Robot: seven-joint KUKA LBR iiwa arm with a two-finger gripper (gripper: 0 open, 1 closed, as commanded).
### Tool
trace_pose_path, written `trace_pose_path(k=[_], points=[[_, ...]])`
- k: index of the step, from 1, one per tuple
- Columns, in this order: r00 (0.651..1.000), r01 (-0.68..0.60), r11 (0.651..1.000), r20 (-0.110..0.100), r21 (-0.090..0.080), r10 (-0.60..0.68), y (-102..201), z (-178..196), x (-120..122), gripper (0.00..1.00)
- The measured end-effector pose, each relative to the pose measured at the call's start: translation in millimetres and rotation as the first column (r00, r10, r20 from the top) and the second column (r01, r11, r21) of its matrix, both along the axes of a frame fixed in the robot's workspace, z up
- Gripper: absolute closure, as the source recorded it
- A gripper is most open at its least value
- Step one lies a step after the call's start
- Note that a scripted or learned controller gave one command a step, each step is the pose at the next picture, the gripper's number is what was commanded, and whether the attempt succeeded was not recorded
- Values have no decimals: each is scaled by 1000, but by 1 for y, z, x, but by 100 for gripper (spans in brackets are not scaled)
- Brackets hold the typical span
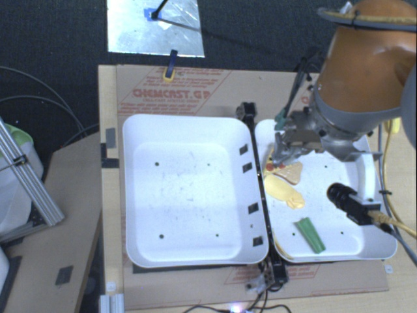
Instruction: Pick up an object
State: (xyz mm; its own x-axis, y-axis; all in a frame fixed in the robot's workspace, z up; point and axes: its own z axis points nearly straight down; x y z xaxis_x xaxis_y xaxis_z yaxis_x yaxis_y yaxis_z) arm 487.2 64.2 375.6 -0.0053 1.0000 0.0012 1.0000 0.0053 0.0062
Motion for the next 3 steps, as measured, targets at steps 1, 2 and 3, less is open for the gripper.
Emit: trace_pose_path(k=[1,2,3], points=[[1000,9,1000,11,-1,-9,-69,115,0,100],[1000,5,1000,-6,-2,-5,-79,76,26,100],[1000,12,1000,-10,-4,-12,-157,0,45,100]])
